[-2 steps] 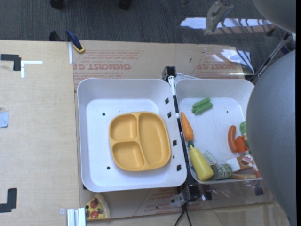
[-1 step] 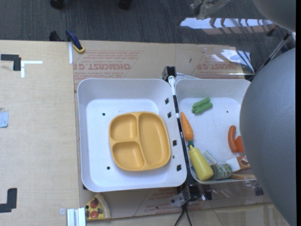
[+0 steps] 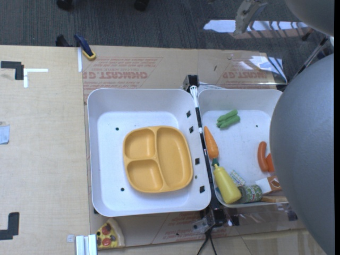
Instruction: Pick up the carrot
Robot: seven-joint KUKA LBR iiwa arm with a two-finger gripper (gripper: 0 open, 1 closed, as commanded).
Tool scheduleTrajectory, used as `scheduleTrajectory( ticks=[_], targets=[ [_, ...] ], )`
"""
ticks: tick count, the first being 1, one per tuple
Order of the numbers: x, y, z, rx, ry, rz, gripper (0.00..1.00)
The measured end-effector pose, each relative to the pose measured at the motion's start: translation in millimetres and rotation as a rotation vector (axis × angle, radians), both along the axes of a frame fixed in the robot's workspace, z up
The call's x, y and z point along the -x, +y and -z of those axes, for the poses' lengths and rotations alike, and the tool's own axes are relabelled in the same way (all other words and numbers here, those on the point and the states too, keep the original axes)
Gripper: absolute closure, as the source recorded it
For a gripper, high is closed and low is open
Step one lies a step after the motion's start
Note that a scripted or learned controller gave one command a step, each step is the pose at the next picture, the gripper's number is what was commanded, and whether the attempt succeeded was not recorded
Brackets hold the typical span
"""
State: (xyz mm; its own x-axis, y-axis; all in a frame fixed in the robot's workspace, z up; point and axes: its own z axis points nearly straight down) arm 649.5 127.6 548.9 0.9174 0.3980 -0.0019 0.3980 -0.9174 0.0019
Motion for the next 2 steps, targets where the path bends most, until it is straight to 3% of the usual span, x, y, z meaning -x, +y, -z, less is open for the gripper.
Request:
scheduleTrajectory(
  ticks=[1, 2],
  targets=[
    [10.6, 58.7, 17.1, 0.001, 0.006, -0.373, 0.0],
    [59.5, 102.0, 8.6, 0.0, 0.005, -0.351, 0.0]
  ],
)
